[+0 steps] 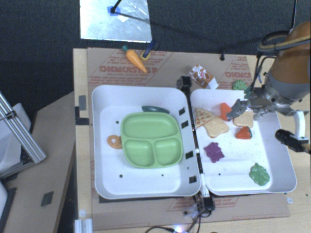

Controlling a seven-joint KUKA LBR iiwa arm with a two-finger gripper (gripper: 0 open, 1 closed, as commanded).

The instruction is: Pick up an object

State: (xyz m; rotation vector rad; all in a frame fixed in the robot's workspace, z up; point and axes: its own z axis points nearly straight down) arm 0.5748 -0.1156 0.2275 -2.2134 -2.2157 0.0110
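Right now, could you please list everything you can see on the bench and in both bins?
Bins: two, white, side by side.
Divided plate: one, green, left bin.
Pretzel toy: one, tan, left of plate.
Waffle piece: one, beige, right bin.
Purple toy: one, right bin middle.
Leafy toy: one, green, right bin front.
Strawberry: one, red, right bin.
Carrot: one, orange, behind bins.
Arm: grey and orange, from right.
Claw: over right bin.

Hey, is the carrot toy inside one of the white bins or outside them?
Outside: the carrot toy lies on the board beyond the left bin.
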